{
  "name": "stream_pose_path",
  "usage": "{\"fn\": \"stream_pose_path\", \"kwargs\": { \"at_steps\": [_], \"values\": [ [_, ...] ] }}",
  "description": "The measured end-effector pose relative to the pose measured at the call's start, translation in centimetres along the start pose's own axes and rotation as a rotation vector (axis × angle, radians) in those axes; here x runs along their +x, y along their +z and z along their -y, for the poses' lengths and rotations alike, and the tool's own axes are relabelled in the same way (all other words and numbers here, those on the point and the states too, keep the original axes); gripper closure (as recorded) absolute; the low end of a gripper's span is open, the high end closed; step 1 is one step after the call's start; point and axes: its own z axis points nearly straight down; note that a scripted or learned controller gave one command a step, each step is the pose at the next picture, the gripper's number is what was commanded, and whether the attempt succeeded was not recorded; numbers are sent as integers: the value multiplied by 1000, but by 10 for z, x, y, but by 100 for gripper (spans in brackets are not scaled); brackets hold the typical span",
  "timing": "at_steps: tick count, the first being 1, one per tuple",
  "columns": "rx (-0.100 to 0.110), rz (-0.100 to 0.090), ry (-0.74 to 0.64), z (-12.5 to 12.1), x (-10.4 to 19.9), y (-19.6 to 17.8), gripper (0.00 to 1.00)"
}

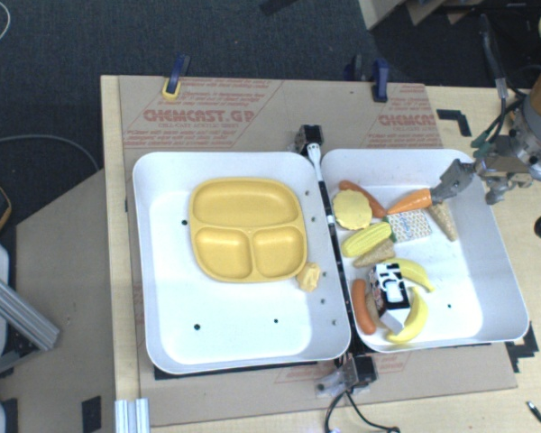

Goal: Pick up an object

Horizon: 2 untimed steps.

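Note:
My gripper (473,186) hangs over the far right corner of the right bin (487,269), its two grey fingers spread apart with nothing between them. Just below its left finger (453,180) lie an orange carrot (410,200) and a tan cone (444,221). Further left in the same bin are a round yellow piece (352,210), a corn cob (367,239) and a checkered wafer (411,226). Near the front lie a banana (416,312), a red sausage (362,307) and a black-and-white block (392,287).
The left bin (162,269) holds a yellow divided plate (248,228) and a small yellow lump (308,278) by the dividing wall. Clamps (173,79) (380,78) stand at the board's far edge. The arm's wrist (527,142) comes in from the right.

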Motion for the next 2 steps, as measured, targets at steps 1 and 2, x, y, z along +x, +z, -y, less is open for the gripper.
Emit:
{"fn": "stream_pose_path", "kwargs": {
  "at_steps": [1, 2],
  "values": [
    [-13, 2, -3, -2, 0, -7, 0],
    [-6, 0, -3, -6, 2, 36, 0]
  ]
}}
